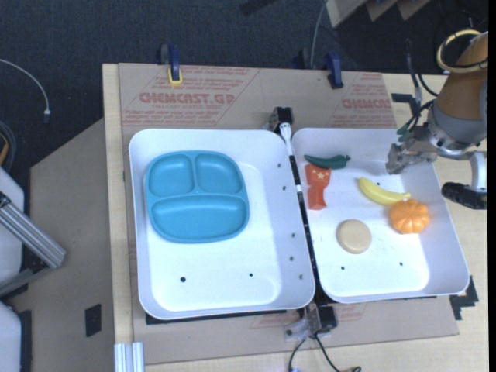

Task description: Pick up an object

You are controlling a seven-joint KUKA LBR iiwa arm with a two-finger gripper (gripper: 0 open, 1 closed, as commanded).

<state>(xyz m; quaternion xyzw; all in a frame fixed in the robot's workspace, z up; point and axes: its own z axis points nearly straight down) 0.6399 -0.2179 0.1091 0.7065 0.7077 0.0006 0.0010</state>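
The right bin [434, 277] holds several toy foods: a green chili pepper [328, 160], an orange-red carrot piece [317, 186], a yellow banana [381, 191], an orange pumpkin [409, 216] and a beige round cookie [355, 236]. My gripper [401, 161] hangs over the bin's far right part, just above and right of the banana's far end. Nothing shows between its fingertips.
The left bin [263, 277] carries a blue divided plate [198, 195]. Clamps and a black hinge strip [297, 208] sit between the two bins. The arm's grey and orange body [463, 103] fills the right edge above the bin.
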